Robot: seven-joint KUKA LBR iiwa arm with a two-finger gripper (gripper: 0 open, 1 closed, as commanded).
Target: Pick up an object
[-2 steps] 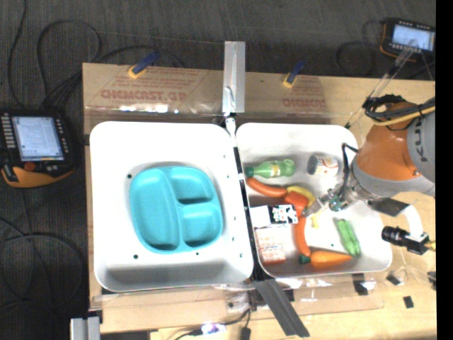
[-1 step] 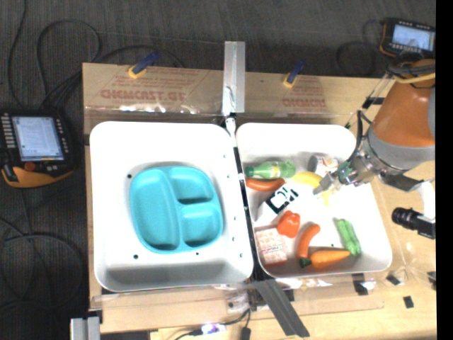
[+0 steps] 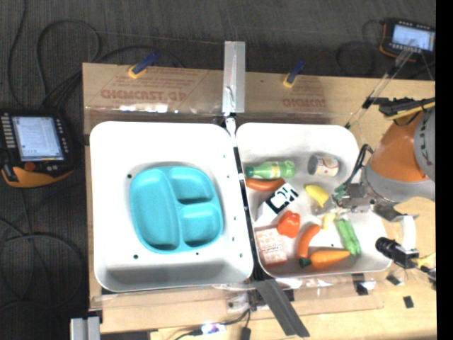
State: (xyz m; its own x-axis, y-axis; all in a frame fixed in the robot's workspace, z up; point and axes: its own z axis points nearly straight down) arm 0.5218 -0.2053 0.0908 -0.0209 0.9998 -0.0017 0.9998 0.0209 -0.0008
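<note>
My gripper [image 3: 345, 198] hangs over the right side of the right bin [image 3: 347, 139], on the grey arm with its orange band [image 3: 396, 158]. Just left of it lies a yellow piece [image 3: 317, 194]. A green cucumber [image 3: 347, 236] lies just below it. Further items in this bin: a green bottle [image 3: 270, 169], a small can [image 3: 324, 165], a black-and-white object [image 3: 283, 198], a red pepper [image 3: 288, 223], two carrots [image 3: 327, 258] and a pinkish box [image 3: 269, 245]. Nothing is visibly held.
The left bin [image 3: 113, 140] holds a blue divided plate [image 3: 177, 207]. A metal post [image 3: 234, 76] stands behind the divide between the bins. A handheld pendant [image 3: 35, 147] lies off the bench at the left, among cables on the floor.
</note>
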